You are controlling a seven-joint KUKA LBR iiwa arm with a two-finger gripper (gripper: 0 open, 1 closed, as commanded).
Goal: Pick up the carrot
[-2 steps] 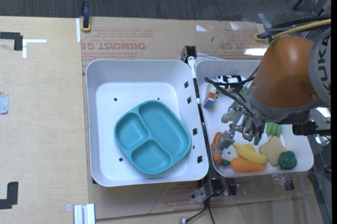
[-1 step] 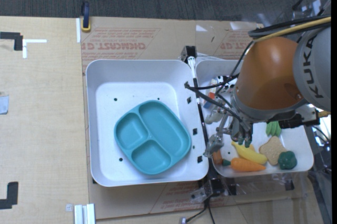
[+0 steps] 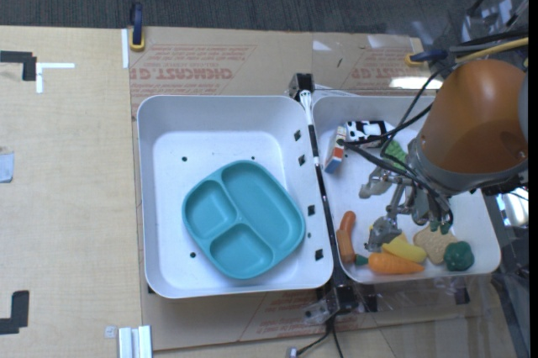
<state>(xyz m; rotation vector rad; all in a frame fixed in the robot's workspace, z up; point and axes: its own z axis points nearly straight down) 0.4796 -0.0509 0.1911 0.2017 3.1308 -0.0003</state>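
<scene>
1 gripper (image 3: 387, 223), 2-finger type, metal, on a grey arm (image 3: 458, 171) with an orange band (image 3: 475, 117); the arm enters from the right and hangs over the right bin (image 3: 363, 167). Gripper position: above the front half of that bin, near its middle. Whether it is wide or narrow cannot be told from this slant; nothing is seen held in it.

1 carrot (image 3: 393, 265), orange, lying flat along the front edge of the right bin, just below the gripper in the view and apart from it.

1 yellow piece (image 3: 404, 248), touching the carrot on its far side.

1 tan round piece (image 3: 434, 244), just right of the yellow piece.

1 green piece (image 3: 459, 255), in the front right corner of the right bin, beside the tan one.

1 reddish sausage (image 3: 345, 235), lying lengthwise by the left wall of the right bin, near the front left corner.

1 small carton (image 3: 336, 153), white with blue and red, by the left wall, toward the back.

1 black-and-white patterned item (image 3: 366, 129), near the back edge, with a green item (image 3: 395, 151) just to its right, partly under the cables.

1 left bin (image 3: 145, 180), white, carrying 1 teal plate (image 3: 244, 218) with 3 compartments, set at a slant toward the front of the bin.

2 blue clamps (image 3: 136, 24) at the back edge of the bench.
</scene>
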